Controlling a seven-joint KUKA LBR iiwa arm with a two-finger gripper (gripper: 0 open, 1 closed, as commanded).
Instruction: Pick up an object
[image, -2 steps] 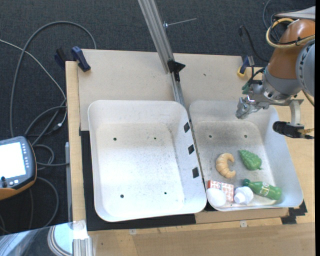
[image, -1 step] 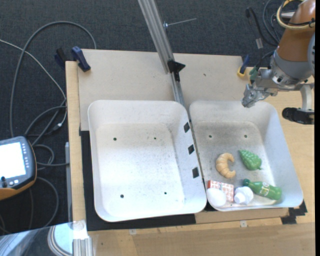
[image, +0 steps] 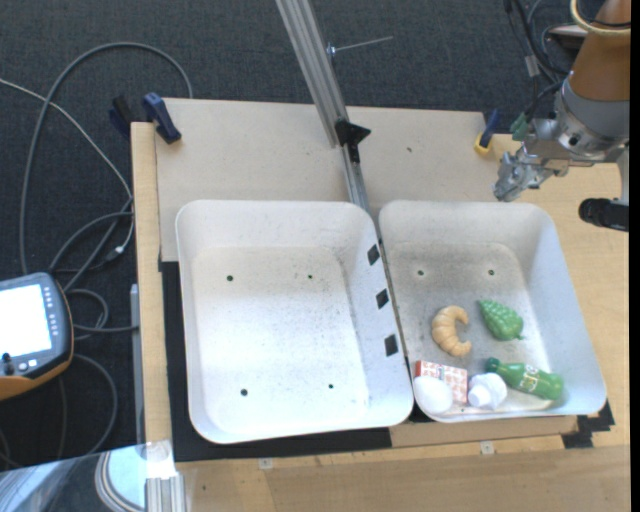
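Jaws (image: 510, 185) above right bin's far rim; croissant (image: 452, 330) well apart.

Croissant (image: 452, 330), green grapes (image: 501, 319), green bottle (image: 527, 378) in right bin's (image: 560, 270) near corner

A metal pole (image: 318, 75) slants down across the wooden bench (image: 250, 150) toward the seam between the bins. A blue clamp (image: 162, 117) grips the bench's far left corner. Grey cables (image: 70, 150) loop over the dark carpet, and a handheld control pendant (image: 30, 330) lies at left.
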